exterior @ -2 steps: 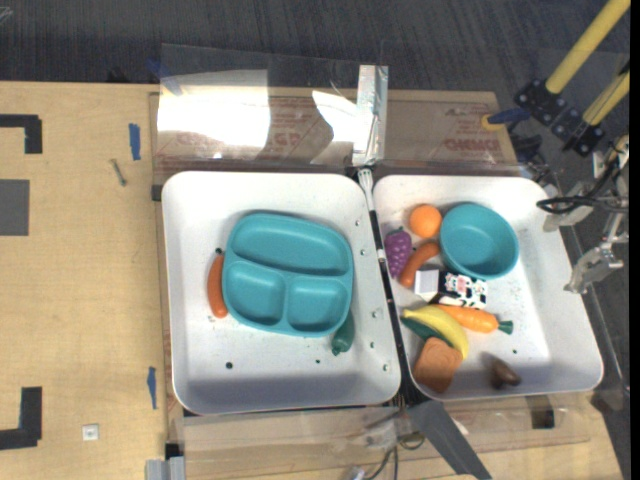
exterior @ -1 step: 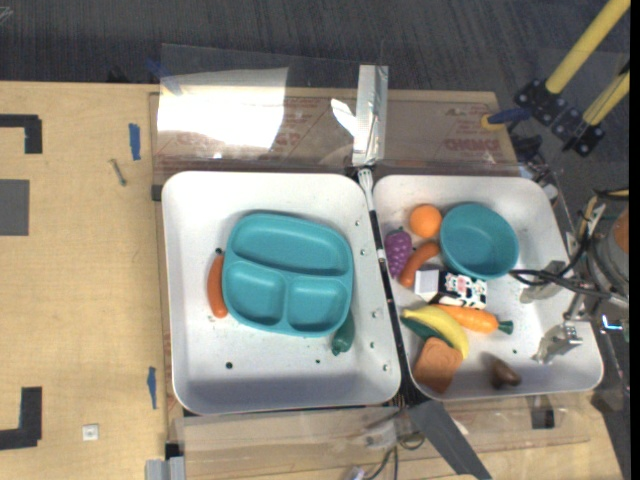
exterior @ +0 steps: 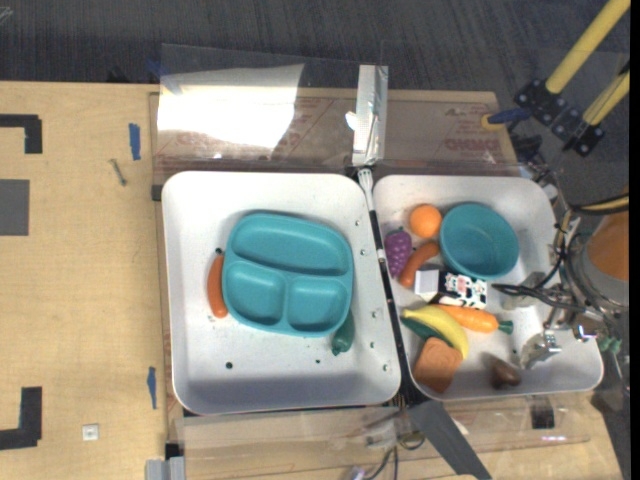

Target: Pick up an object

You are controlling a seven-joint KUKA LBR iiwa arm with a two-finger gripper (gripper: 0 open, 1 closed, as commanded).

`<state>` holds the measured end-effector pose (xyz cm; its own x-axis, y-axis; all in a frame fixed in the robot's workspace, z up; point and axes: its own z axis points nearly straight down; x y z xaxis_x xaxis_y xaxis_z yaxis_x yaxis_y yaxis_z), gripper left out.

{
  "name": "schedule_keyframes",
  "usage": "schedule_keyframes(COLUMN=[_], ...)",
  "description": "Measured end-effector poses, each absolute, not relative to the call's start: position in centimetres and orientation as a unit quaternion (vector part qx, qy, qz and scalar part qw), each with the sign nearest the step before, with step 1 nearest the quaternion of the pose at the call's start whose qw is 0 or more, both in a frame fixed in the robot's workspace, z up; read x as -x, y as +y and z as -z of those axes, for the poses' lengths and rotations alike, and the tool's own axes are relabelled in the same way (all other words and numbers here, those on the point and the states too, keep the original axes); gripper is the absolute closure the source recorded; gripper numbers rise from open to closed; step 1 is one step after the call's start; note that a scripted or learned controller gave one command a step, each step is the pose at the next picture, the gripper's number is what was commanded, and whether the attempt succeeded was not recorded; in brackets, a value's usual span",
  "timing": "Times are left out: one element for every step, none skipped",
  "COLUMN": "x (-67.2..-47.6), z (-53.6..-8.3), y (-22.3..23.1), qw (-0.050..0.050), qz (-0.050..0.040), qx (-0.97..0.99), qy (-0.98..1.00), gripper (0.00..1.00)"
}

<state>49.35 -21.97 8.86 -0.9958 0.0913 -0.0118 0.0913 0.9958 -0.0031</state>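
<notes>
The right bin (exterior: 575, 373) holds several toy foods. An orange (exterior: 425, 220) and a teal bowl (exterior: 479, 238) sit at its back. Purple grapes (exterior: 398, 252) and a sausage (exterior: 420, 261) lie by the left wall. In front of them are a black-and-white cow-patterned piece (exterior: 463, 289), a banana (exterior: 440, 325), a carrot (exterior: 470, 319), a brown bread piece (exterior: 437, 364) and a small dark brown item (exterior: 503, 373). My gripper (exterior: 545, 348) hangs low over the bin's right side, just right of the dark brown item, and I see nothing held in it.
The left bin (exterior: 190, 348) bears a teal divided plate (exterior: 288, 273), with an orange sausage (exterior: 216, 286) at its left and a dark green piece (exterior: 343, 337) at its lower right corner. Cables (exterior: 540, 288) trail from the arm's orange band (exterior: 612, 253). Yellow poles (exterior: 590, 33) stand at the back right.
</notes>
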Motion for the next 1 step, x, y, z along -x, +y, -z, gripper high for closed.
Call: schedule_keyframes(x=[-49.81], z=[-10.18], y=[-21.90], qw=[0.013], qz=[0.0038], qx=[-0.044], qy=[0.999], gripper=[1.00])
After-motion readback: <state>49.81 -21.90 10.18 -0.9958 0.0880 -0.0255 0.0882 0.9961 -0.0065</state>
